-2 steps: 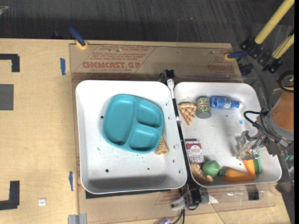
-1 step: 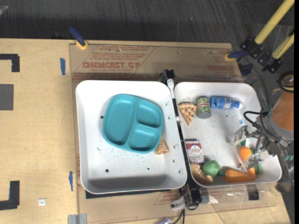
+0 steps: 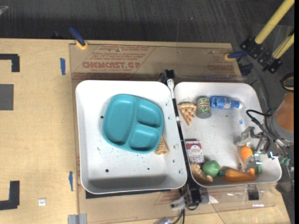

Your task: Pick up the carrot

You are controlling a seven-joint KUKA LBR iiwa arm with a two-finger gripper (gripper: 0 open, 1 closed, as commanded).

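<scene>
We saw the carrot (image 3: 239, 174) lying along the lower-right wall of the right bin (image 3: 219, 125), with the gripper (image 3: 251, 149) just above it, spread or closed we could not tell, and we feared it would jam against that wall or snag the neighbouring green toy (image 3: 211, 167).

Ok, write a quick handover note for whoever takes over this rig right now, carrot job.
Gripper: low in the right bin, near its right wall, over an orange piece; whether it grips anything can't be seen.
Carrot: lying along the right bin's front edge, next to a green toy.
Left bin: holds a teal divided plate.
Done: the arm is down in the right bin.
Left: grip the carrot and lift it out.
</scene>
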